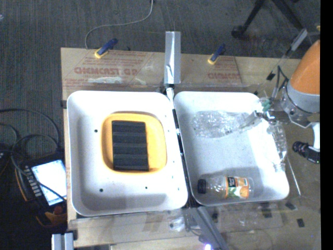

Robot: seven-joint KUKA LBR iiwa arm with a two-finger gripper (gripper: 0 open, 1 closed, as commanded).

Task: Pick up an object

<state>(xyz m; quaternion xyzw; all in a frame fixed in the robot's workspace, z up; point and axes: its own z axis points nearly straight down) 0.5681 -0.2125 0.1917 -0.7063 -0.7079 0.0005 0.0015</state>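
In the right bin, a crumpled clear plastic bottle lies near the far wall. Its narrow end points right, toward the gripper. A bottle with an orange label lies on its side along the near wall. In the left bin sits a yellow block with a black ribbed top. My gripper hangs at the right bin's far right corner, right at the end of the clear bottle. Whether it touches the bottle is unclear.
The grey arm with its orange band comes in over the right bin's right rim. A metal post stands behind the seam between the bins. Two blue-and-yellow clamps hold the back board.
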